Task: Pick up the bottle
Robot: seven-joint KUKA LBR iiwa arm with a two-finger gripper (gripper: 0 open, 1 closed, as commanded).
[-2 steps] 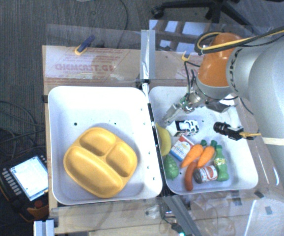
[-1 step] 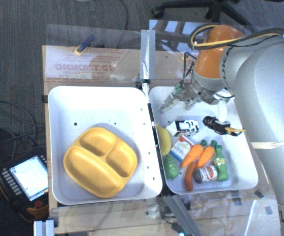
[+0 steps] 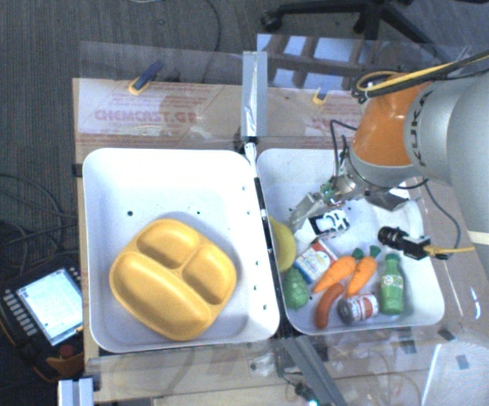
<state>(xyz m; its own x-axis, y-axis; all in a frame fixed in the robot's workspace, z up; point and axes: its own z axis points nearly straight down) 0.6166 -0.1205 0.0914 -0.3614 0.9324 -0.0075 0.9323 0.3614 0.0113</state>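
Note:
The bottle [image 3: 391, 284] is small and green with a green cap and a pale label. It lies in the right bin [image 3: 288, 169] near the front right corner, beside two carrots [image 3: 346, 277]. My gripper [image 3: 316, 212] hangs over the middle of that bin, up and to the left of the bottle and well apart from it. The view shows nothing held in it. The grey arm with its orange band [image 3: 388, 134] reaches in from the right, above the bin's back half.
A red-labelled can [image 3: 359, 309], a green pepper [image 3: 295, 290], a yellow fruit [image 3: 283, 242] and a small carton [image 3: 314, 260] crowd the right bin's front. A yellow divided tray [image 3: 173, 277] lies in the left bin [image 3: 126, 172]. A black cable plug [image 3: 399, 240] hangs just behind the bottle.

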